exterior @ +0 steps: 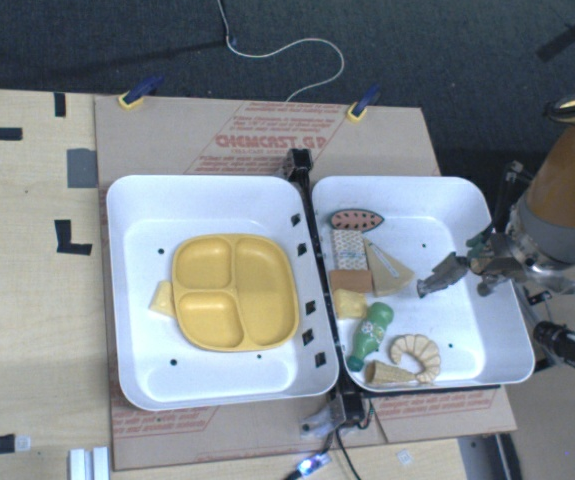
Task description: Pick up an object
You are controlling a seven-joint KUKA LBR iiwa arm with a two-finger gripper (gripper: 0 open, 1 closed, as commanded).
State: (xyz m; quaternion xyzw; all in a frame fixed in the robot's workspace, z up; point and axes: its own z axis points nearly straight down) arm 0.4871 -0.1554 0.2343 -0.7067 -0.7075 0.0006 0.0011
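Your gripper (445,276) hangs over the right bin (467,203); whether it is released or clenched you cannot tell. Left of it lie a wedge (389,268), a green bottle (369,330) and a croissant (417,355). A yellow divided plate (235,291) sits in the left bin (137,203).

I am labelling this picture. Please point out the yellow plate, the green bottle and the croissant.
yellow plate (235,291): camera view, centre divider.
green bottle (369,331): camera view, middle of body.
croissant (417,352): camera view, middle of curve.
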